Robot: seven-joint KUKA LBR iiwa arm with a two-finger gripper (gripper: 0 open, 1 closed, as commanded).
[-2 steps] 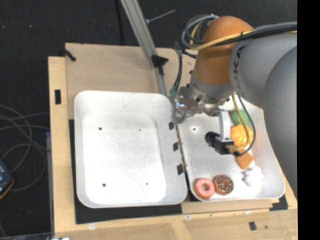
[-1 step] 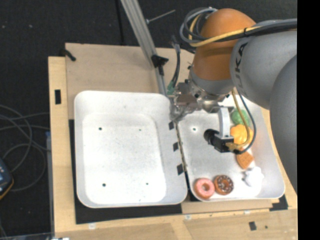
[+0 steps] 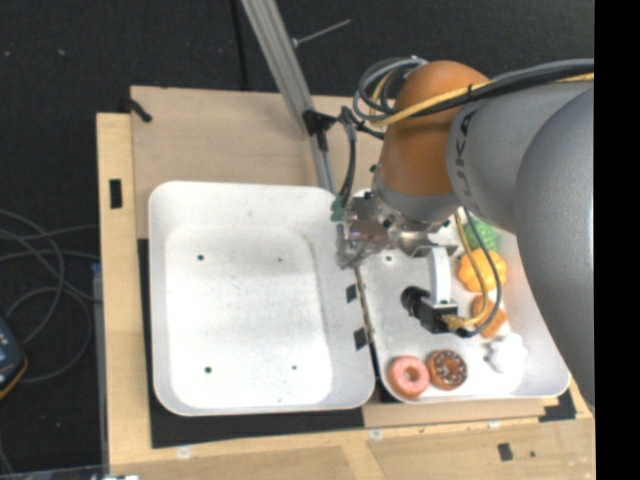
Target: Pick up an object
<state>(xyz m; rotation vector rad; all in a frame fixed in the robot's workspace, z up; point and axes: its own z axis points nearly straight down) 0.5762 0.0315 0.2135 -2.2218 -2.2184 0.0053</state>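
We see two shallow white bins side by side on the bench (image 3: pixel 200 138), the left bin (image 3: pixel 240 298) at 9 o'clock of the right bin (image 3: pixel 385 313). The grey arm (image 3: pixel 540 168) with its orange band (image 3: pixel 425 133) enters from 3 o'clock and places the end effector (image 3: pixel 352 238) over the seam between the bins, at the 9 o'clock wall of the right bin. We cannot tell whether the end effector is wide or narrow, and nothing is seen held in it. The candidate objects all lie in the right bin. A pink doughnut (image 3: pixel 407 375) rests near the 6 o'clock wall, with a brown sprinkled doughnut (image 3: pixel 447 369) just beside it at 3 o'clock. A white item (image 3: pixel 505 348) lies further toward 3 o'clock. An orange item (image 3: pixel 480 270) and a green item (image 3: pixel 482 234) sit near the arm, partly hidden.
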